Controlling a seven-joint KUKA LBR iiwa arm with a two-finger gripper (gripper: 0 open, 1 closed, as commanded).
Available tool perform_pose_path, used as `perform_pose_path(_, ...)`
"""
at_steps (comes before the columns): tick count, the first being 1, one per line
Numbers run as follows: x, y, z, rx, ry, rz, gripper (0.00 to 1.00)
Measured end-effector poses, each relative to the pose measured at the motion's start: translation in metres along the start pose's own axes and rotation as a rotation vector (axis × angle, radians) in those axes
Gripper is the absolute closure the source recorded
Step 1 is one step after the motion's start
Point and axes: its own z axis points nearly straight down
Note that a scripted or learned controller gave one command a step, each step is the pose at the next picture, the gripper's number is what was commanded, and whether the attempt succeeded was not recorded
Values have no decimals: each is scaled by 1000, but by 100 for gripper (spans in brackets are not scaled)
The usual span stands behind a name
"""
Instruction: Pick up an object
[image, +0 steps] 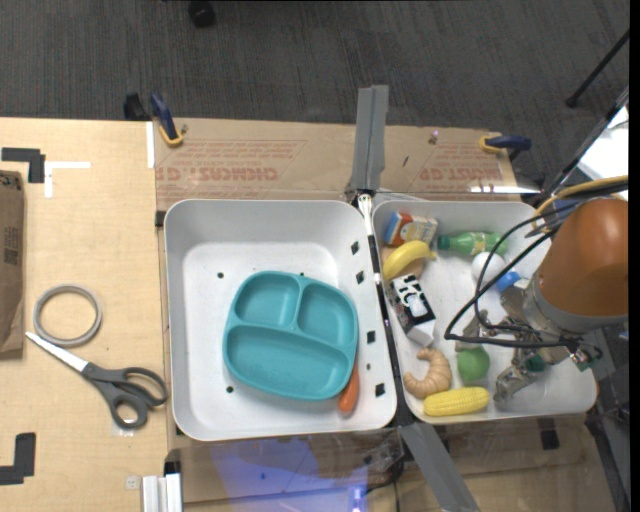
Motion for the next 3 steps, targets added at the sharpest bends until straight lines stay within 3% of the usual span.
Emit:
perform_pose_path(1, -57, -33, -1, 1, -3, -33, 0)
perform_pose_path(2, 1, -39, 0, 0, -1, -138, 0)
perform_pose_path(3, 31, -46, 0, 0, -1, -158, 0)
